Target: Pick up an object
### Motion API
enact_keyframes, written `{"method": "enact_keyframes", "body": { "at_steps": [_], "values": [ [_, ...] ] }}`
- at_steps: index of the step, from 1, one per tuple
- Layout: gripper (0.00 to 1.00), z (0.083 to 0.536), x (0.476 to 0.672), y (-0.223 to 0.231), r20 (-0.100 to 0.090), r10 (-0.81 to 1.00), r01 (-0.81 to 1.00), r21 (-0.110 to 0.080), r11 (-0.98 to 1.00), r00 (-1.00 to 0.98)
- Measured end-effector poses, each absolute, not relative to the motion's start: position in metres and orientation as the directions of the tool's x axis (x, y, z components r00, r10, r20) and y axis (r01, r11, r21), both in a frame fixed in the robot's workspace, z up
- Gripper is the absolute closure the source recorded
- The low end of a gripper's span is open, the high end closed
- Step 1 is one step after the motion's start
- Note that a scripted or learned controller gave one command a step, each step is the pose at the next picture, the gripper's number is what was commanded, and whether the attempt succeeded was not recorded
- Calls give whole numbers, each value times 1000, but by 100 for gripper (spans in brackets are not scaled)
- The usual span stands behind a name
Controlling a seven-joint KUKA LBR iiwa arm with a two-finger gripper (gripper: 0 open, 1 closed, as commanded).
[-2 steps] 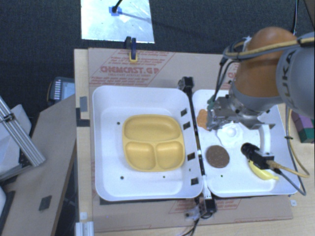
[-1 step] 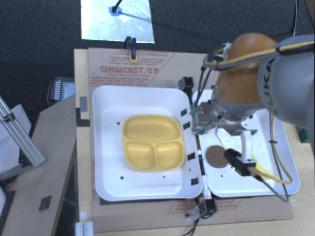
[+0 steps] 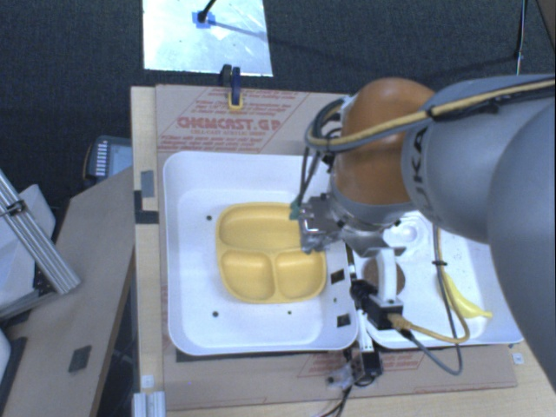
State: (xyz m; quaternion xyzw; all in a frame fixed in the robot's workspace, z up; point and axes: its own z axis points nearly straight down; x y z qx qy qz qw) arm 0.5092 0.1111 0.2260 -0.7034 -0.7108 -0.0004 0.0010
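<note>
A yellow tray (image 3: 265, 263) with three compartments lay flat in the middle of the left bin (image 3: 187, 233). The arm (image 3: 452, 163) reached in from 3 o'clock, its orange band above the wrist. The gripper (image 3: 314, 227) hung at the tray's 3 o'clock edge, over the rim between the two bins; whether it was clenched or released could not be told, and whether it touched the tray was unclear. A yellow banana-like piece (image 3: 460, 298) lay in the right bin (image 3: 417, 320), at 4 o'clock from the gripper. Both bins sat on the counter (image 3: 104, 224).
</note>
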Motion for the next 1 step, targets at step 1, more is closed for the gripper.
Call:
{"method": "enact_keyframes", "body": {
  "at_steps": [1],
  "values": [
    [100,233,510,110,1,1000,1000,2,5,-5]
  ]
}}
